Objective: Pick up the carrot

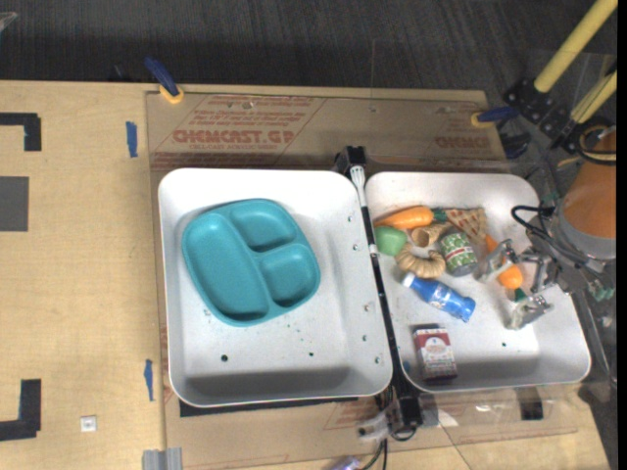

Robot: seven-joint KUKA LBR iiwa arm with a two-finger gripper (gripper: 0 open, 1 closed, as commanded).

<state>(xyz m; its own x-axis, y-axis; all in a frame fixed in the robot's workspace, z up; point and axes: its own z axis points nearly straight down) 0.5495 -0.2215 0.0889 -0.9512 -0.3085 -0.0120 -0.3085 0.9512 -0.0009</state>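
Carrot: an orange carrot [409, 217] with a green end lies on its side in the far left part of the right bin [563, 355], pointing left to right.
Tool: the metal tool [524, 287] sits low over the right side of the right bin, at the end of the arm [593, 209] that comes in from the right; whether it is wide or narrow cannot be told, as cables and metal parts blur together there.
Carrot and tool: they are well apart, the carrot to the left of and farther away than the tool, with a cluster of items between them.
Small orange piece: a small orange item [509, 277] sits right against the tool; what it is, and whether it is gripped, cannot be told.
Right bin contents: a green vegetable [389, 242] lies just near of the carrot; a tan ring-shaped pastry [421, 260] is beside it; a green and red can [457, 252] lies at the centre; a brown ridged item [468, 222] sits to the right of the carrot; a blue bottle [443, 298] lies tilted nearer; a dark red box [435, 351] rests near the front wall.
Left bin: the white left bin [196, 360] holds a teal divided plate [252, 258] with three compartments.
Counter: both bins rest side by side on a cardboard sheet [235, 130] laid on the tan counter [69, 262], with blue clamps [163, 79] at the sheet's far edge.
In the way: the can, pastry and brown ridged item crowd the carrot's near and right sides; its far side faces the bin wall.
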